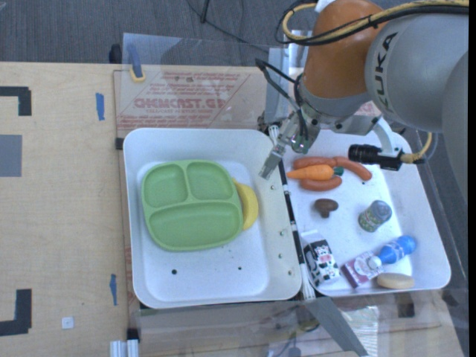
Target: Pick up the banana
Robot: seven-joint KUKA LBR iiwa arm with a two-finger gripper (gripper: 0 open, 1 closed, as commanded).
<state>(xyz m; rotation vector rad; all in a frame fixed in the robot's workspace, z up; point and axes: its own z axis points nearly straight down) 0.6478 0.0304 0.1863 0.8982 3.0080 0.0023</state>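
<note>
Two white bins sit side by side on a pale wooden bench, and the banana (250, 204) lies in the left bin (195, 282), against the right edge of a green tray (192, 203). Just a yellow crescent of it shows; part of it seems to be tucked under or hidden behind the tray's rim, so its full length cannot be judged. What shows is smooth, bright yellow and curved, lying flat on the bin floor.

Above and to the right, the gripper (277, 158) hangs over the wall between the bins, near the banana but apart from it. Whether its fingers are spread or pressed together cannot be told from this angle; nothing is seen between them.

Several risks follow from this layout. Being so close to the tray, the banana leaves little room for a finger on that side, so a descent could land on the rim and tip or shove the tray instead. A grasp on the curved, slick skin may slip. The gripper could also clip the bin wall on its way down.

In the right bin (434, 229), a carrot (313, 172) and a sausage (349, 165) lie just under the wrist and could be knocked.
</note>
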